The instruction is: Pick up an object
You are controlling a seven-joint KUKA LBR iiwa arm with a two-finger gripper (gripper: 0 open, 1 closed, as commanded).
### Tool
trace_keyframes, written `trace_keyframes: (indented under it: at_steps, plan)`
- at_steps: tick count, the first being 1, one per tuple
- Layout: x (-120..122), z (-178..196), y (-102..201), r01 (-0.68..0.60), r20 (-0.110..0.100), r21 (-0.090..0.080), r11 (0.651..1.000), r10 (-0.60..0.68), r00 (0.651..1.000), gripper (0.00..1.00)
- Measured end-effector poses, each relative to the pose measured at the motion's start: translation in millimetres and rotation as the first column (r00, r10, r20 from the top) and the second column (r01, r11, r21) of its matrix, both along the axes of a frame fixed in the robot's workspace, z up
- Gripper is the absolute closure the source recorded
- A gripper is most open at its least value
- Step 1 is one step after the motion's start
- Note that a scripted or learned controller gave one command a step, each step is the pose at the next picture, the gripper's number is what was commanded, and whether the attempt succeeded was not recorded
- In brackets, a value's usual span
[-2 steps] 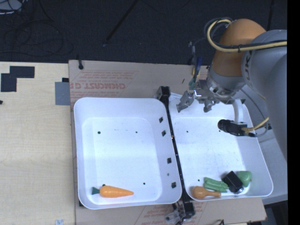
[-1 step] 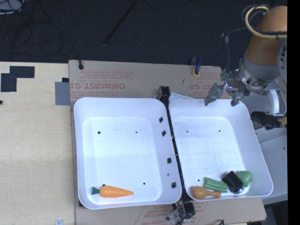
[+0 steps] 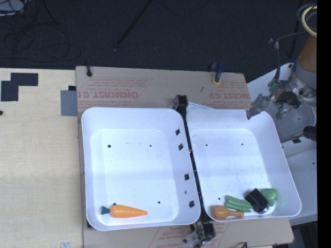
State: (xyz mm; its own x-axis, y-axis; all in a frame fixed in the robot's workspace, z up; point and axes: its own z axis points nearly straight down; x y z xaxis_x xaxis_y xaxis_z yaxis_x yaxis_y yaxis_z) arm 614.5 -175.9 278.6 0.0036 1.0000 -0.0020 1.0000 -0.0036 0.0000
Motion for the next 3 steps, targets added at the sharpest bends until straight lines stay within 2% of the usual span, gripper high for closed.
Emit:
trace_keyframes:
  at_steps: [1, 2, 3]
  plan:
    - [15, -132, 19, -0.006, -0.013, 0.006, 1.000, 0.006, 1.000, 0.00]
    - [30, -94, 71, -0.008, 0.000, 0.003, 1.000, 0.008, 1.000, 0.00]
    - [29, -12, -45, 0.004, 0.007, -0.007, 1.000, -0.004, 1.000, 0.00]
